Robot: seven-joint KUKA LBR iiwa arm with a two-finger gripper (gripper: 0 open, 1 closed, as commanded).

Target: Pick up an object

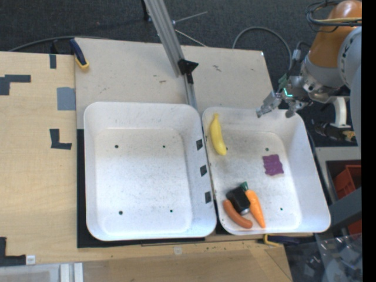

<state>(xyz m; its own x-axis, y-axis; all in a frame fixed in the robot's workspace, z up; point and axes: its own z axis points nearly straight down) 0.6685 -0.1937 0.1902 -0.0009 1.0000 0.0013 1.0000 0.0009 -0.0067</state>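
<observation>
The right bin (305, 151) holds a yellow banana (217, 135) near its left wall. A flat purple piece (272, 164) lies toward its right side. At the bin's front lie an orange carrot (255, 208), a small black block (239, 199) and a red-orange sausage shape (236, 214), packed close together. My gripper (275, 106) hangs over the back right corner of this bin, above the rim and away from every object. Its fingers are spread with nothing between them.
The left bin (94, 157) stands beside the right one. A slanted metal pole (170, 40) crosses the bench behind the bins. A yellow and blue clamp (79, 54) sits at the bench's back left. Cables run behind the arm.
</observation>
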